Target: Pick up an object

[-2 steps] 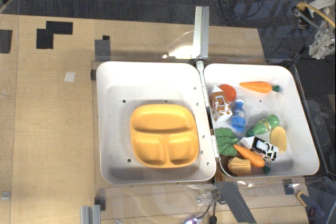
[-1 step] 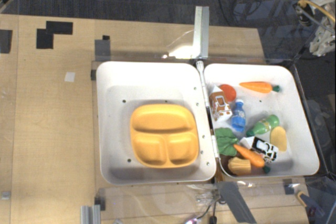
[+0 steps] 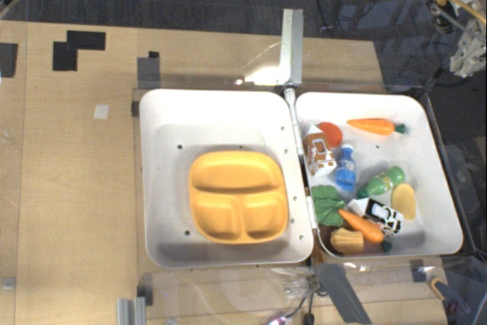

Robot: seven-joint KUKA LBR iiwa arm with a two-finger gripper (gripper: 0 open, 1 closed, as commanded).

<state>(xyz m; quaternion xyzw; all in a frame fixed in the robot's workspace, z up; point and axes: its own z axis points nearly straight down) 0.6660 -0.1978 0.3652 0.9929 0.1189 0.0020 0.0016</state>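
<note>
Grey arm [image 3: 466,27] top right, outside bins | pincer state: cannot tell | carrot [image 3: 374,126] untouched

Two shallow white plastic bins: left bin [image 3: 152,164], right bin [image 3: 434,164]. One yellow three-compartment plastic tray [image 3: 237,194]. Two orange toy carrots [image 3: 373,125] [image 3: 361,224]. One blue toy bottle [image 3: 345,170]. One green leafy toy [image 3: 326,203]. One black-and-white toy [image 3: 384,215]. One pale yellow oval toy [image 3: 404,200].
</note>
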